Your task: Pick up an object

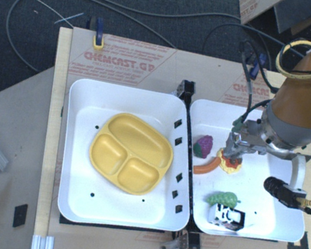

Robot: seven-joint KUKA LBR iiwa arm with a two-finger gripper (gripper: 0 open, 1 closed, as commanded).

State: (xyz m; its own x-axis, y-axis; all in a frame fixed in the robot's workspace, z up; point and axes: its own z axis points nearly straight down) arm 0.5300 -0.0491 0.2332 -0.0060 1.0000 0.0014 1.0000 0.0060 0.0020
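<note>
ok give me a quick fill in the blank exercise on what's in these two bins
1. The yellow divided plate lies in the ____ bin.
2. The plate has ____ compartments.
3. The purple toy lies in the ____ bin.
4. The end effector is over the ____ bin.

Missing words: left; three; right; right

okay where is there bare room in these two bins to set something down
Left bin: only strips around the yellow divided plate, widest along the near wall. Right bin: some bare floor at the far left corner above the purple toy. Crowded in between: gripper, orange piece, green toy, black-and-white item.
</note>
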